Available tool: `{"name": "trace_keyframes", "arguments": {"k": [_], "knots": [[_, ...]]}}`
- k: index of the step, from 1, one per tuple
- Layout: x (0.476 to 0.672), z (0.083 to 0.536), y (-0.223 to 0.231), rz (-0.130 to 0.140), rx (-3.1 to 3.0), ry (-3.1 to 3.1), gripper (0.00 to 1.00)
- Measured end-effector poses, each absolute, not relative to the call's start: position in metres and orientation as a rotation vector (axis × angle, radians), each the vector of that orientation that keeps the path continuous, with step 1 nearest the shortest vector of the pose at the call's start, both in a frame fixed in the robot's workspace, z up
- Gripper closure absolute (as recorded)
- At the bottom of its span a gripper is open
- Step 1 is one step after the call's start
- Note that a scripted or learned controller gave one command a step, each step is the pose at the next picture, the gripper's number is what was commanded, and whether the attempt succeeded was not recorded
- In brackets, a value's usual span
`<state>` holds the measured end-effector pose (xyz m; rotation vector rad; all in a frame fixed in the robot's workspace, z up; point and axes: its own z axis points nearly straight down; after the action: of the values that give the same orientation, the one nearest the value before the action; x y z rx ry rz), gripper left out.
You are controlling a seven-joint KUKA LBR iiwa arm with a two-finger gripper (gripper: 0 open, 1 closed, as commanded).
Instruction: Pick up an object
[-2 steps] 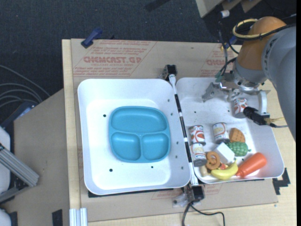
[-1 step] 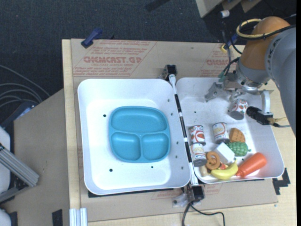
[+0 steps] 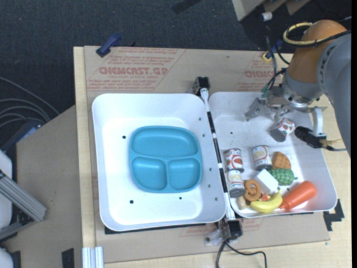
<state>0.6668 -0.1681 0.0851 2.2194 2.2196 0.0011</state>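
Hovering over the right bin [image 3: 329, 175], my pincer [image 3: 280, 123] grips 1 small can [image 3: 283, 128] between its fingers; 2 more cans [image 3: 233, 159] stand nearby.

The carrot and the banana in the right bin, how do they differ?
The carrot is orange, the banana yellow. The carrot is straight and tapered; the banana is curved. The carrot looks thicker and sits nearer the bin's right wall. Both are toy foods lying flat, touching, at the bin's near edge.

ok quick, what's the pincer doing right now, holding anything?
Pincer: shut on a small can, above the right bin.
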Motion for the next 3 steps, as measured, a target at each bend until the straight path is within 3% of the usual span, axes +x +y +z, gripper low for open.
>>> {"name": "trace_keyframes", "arguments": {"k": [3], "knots": [[0.667,0.085,-0.202,0.001,2.220,2.219,0.00]]}}
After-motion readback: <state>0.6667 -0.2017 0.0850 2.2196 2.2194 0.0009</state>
